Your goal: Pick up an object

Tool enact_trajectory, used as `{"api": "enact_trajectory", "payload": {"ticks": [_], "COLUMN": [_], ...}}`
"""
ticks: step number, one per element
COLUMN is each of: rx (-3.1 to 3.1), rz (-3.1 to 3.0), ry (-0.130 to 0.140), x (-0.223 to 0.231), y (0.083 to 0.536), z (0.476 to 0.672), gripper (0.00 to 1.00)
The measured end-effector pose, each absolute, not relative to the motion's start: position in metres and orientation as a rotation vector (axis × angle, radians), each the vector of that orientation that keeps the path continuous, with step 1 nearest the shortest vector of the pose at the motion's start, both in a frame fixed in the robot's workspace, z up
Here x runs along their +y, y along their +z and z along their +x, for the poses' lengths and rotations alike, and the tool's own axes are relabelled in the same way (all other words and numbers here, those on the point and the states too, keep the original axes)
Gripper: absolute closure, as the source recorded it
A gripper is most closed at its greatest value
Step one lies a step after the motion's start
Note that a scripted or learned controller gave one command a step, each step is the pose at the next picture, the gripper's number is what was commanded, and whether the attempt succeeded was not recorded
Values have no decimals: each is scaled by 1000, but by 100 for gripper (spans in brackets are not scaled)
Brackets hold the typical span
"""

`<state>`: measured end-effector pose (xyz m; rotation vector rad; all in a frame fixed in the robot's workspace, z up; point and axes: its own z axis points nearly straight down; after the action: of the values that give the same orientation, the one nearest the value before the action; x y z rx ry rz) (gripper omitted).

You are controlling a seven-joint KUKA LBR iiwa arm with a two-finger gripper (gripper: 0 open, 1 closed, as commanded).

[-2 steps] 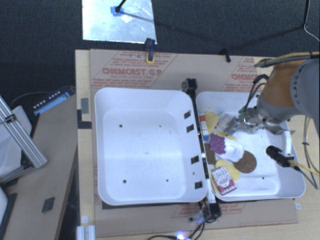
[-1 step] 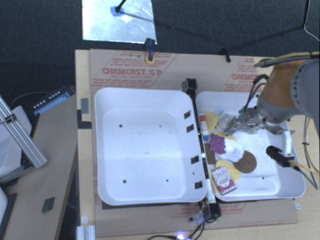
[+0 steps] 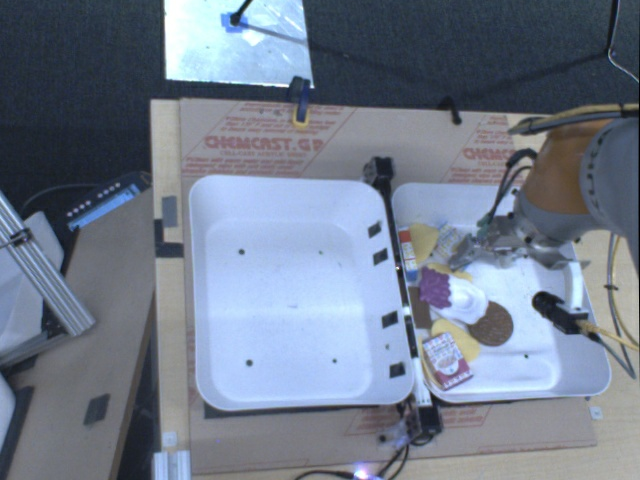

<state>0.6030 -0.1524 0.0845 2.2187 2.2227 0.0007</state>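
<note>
My gripper (image 3: pixel 455 249) is low inside the right bin (image 3: pixel 560 368), near its back left part, with the grey and orange arm (image 3: pixel 565 183) reaching in from the right. It hovers over or touches a yellow piece (image 3: pixel 424 238). Just in front of it lie a purple object (image 3: pixel 434 286) and a white object (image 3: pixel 466 299). A brown disc (image 3: pixel 491 324) and a red and white box (image 3: pixel 446 358) lie closer to the front. I cannot see anything held.
The left bin (image 3: pixel 290 288) is wide and shallow, with a black hinge strip (image 3: pixel 392 268) between the bins. A marker-like stick (image 3: pixel 406 251) lies along the right bin's left wall. Another yellow piece (image 3: pixel 447 337) sits by the box.
</note>
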Motion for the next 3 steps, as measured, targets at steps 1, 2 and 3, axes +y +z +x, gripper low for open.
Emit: {"api": "enact_trajectory", "payload": {"ticks": [1,2,3], "rx": [2223,2223,2223], "rz": [2219,2219,2219], "ry": [1,1,1], "x": [-152,-152,-152], "y": [85,85,85], "z": [603,603,603], "gripper": [0,0,0]}}
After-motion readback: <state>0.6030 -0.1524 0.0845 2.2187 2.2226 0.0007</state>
